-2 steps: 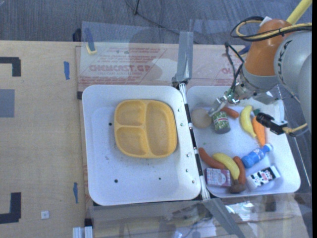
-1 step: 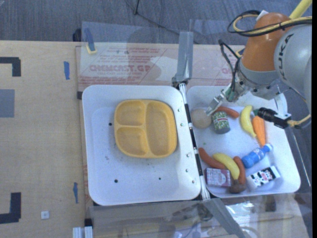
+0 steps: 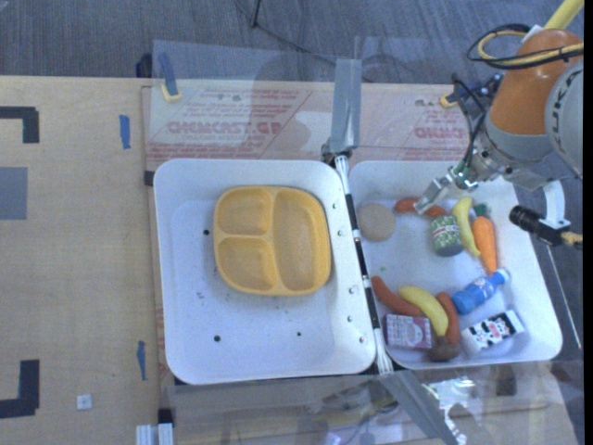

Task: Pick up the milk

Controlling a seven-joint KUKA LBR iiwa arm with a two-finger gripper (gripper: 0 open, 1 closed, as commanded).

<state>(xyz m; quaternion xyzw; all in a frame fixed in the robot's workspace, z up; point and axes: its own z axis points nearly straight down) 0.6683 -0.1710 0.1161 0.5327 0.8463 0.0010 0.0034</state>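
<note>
At the near right corner of the right bin (image 3: pixel 547 336) you find the milk (image 3: pixel 492 332), a small cow-patterned carton lying on its side beside a blue bottle (image 3: pixel 481 292) and well apart from the arm. Your fingers (image 3: pixel 448 190) hang over the far part of that bin, near a banana (image 3: pixel 464 224) and a carrot (image 3: pixel 485 242); they look parted and hold nothing. The milk's crowded corner probably leaves little room for a grasp. A yellow plate (image 3: pixel 272 239) sits in the left bin (image 3: pixel 185 341).
</note>
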